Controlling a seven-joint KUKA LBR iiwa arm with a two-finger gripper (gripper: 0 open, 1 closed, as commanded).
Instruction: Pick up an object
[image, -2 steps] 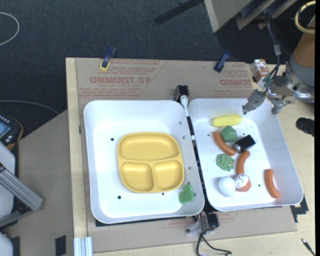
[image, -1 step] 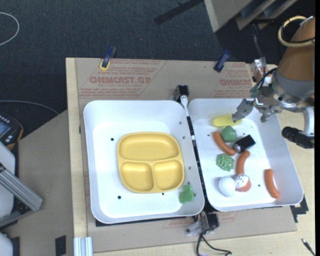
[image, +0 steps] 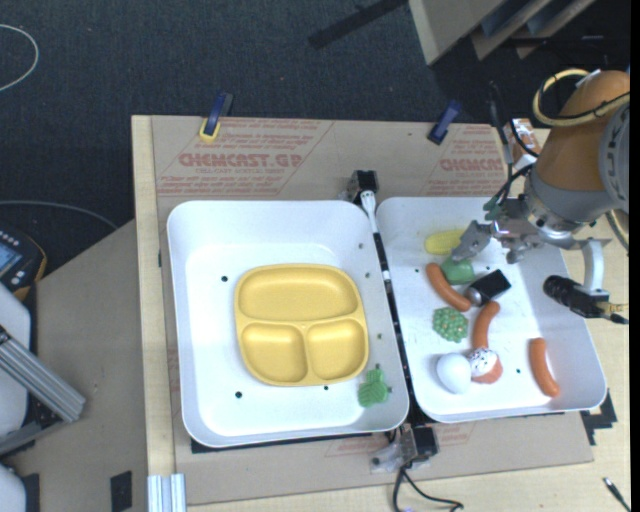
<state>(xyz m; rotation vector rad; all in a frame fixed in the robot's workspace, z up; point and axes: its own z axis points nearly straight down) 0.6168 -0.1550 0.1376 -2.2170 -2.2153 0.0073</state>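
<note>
Gripper (image: 477, 262) low in the right bin (image: 590, 350), fingers spread, nothing pinched. Green toy (image: 459, 270) touching the fingertips on their left; orange sausage (image: 447, 286) just beyond, long axis slanting away down-right toward the black block (image: 489, 287).

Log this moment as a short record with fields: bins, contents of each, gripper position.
left bin: yellow three-compartment tray near the middle; small green broccoli-like toy beside the tray's lower right corner
right bin: yellow piece, three orange sausages, green bumpy piece, white egg-like piece, small green item, black block
gripper: over the right bin's upper part, beside the yellow piece
arm: enters from the right
</note>
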